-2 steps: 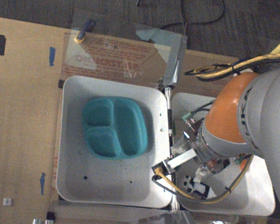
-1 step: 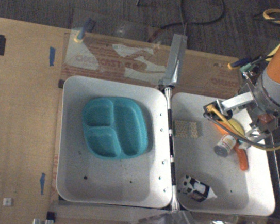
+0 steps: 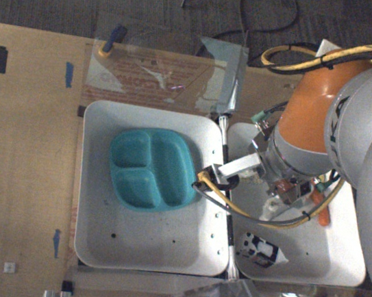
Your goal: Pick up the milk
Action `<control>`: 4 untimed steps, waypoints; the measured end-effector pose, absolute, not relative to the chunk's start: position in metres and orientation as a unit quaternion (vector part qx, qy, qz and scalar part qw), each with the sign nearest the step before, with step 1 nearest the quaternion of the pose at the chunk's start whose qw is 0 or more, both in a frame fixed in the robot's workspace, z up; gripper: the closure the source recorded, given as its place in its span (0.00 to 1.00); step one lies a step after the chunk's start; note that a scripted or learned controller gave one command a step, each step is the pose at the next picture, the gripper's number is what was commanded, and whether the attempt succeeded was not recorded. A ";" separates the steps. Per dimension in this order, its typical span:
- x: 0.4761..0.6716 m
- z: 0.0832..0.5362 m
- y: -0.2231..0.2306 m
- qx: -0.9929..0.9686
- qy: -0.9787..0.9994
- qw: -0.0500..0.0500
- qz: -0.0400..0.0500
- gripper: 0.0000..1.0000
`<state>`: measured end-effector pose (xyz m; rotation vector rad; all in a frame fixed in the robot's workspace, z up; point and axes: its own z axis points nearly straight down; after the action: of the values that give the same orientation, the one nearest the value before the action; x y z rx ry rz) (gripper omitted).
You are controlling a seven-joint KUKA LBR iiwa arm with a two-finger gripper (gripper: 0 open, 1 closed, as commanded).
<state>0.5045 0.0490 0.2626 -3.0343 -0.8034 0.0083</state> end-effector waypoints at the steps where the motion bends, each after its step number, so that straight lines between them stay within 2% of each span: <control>1: 0.501 0.139 0.104 -0.964 -0.266 0.001 0.002 0.00; 2: 0.545 0.261 0.087 -0.995 -0.098 0.000 0.000 0.00; 3: 0.560 0.210 0.063 -0.990 -0.144 0.001 0.003 0.00; 4: 0.519 0.184 -0.019 -0.995 -0.103 0.001 0.003 0.00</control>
<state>0.5187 -0.0195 0.1837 -3.1219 -0.3238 0.0100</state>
